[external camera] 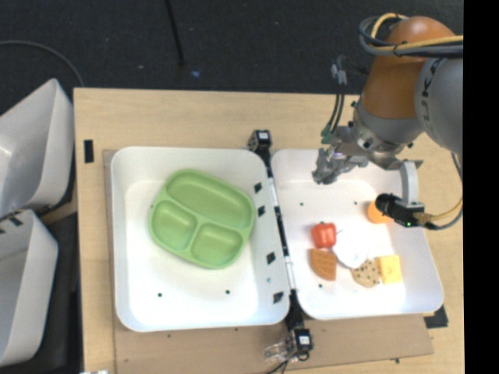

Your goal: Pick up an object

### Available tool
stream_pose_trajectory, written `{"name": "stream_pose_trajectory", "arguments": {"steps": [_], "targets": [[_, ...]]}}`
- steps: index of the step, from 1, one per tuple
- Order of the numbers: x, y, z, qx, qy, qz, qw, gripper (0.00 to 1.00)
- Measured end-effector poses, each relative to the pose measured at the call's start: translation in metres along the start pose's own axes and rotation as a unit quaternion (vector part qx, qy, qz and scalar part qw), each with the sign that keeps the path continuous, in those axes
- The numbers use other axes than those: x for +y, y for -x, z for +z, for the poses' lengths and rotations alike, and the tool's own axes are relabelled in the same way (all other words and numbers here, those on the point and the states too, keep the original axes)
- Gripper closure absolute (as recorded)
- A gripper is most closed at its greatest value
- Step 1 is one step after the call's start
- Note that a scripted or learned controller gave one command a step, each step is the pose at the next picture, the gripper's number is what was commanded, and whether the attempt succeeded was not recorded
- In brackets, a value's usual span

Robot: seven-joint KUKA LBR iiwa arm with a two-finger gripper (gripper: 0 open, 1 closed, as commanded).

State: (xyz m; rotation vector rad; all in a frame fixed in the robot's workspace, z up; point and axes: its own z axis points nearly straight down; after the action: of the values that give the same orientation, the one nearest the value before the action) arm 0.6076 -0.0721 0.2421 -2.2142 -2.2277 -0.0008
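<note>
Camera view: arm (398,84) partly hides orange ball (377,213); jaws' state unclear.

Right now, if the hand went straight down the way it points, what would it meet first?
Probably the bare floor of the right bin. The hand hangs over its upper left part, and the red pepper lies nearer the camera. Depth is uncertain.

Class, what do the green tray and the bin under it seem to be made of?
Green tray: likely moulded plastic, matte, one even colour with rounded compartments. Left bin: probably plastic too, smooth white with a soft sheen and rounded corners, though the view leaves it open.
</note>
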Motion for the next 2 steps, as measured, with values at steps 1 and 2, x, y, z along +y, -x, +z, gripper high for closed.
{"name": "stream_pose_trajectory", "arguments": {"steps": [1,2], "targets": [[0.017,-0.042,0.007,0.000,0.001,0.000,1.0000,1.00],[0.026,-0.092,-0.001,0.000,0.001,-0.001,1.0000,1.00]]}}
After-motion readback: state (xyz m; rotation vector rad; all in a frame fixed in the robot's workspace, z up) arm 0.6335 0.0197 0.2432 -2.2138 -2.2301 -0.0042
